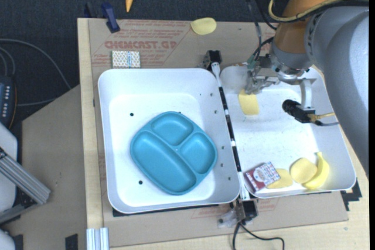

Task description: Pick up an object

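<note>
Nearest the lens, a red-and-white packet lies in the front corner of the right bin, beside a pale yellow disc and a banana. Farther back in that bin, my gripper hangs directly over a pale yellow block, the likely target, which lies near the wall shared with the left bin. Whether my jaws stand open or closed cannot be told from this angle, and I see nothing held. The risk, as I judge it: a descent slightly off centre nudges the block aside, or I close on air. The left bin holds one blue divided plate.
</note>
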Robot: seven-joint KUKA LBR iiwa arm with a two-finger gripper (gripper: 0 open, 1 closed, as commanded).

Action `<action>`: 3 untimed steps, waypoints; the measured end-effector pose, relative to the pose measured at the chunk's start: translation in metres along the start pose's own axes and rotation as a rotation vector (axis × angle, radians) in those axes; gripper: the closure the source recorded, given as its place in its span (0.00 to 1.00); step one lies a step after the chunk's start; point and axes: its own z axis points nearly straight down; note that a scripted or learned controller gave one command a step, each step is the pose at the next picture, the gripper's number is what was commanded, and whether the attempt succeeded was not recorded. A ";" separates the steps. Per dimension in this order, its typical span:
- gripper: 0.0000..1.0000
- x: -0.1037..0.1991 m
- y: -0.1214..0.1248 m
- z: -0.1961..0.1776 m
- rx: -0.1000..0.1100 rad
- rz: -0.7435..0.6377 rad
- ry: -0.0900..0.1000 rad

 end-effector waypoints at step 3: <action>0.00 -0.001 -0.011 -0.005 0.003 0.001 0.002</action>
